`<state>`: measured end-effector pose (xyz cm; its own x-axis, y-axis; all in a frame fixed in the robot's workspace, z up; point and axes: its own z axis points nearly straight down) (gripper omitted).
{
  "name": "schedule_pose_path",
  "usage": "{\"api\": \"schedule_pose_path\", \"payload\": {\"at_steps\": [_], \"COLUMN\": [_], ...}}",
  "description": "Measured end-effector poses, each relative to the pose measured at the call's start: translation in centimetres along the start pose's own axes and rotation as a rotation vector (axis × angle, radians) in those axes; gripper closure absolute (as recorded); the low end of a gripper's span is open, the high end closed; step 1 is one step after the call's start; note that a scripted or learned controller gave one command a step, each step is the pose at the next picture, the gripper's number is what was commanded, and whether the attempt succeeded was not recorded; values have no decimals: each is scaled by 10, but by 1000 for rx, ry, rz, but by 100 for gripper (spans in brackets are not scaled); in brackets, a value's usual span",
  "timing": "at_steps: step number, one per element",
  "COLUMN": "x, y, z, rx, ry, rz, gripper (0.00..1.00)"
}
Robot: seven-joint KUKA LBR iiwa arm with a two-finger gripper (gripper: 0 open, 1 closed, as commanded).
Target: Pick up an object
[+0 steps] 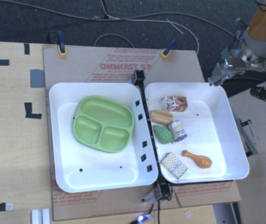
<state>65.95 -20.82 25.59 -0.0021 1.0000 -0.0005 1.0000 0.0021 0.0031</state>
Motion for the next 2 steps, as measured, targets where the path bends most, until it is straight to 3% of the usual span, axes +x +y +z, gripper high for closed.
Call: {"api": "schedule_pose_path", "payload": {"at_steps": [1, 2], "x": [1, 44], "y": [1, -3], "z": [-35, -19], "rx": [0, 5], "ry": [0, 1], "rz": [0, -2], "gripper": [100, 100]}}
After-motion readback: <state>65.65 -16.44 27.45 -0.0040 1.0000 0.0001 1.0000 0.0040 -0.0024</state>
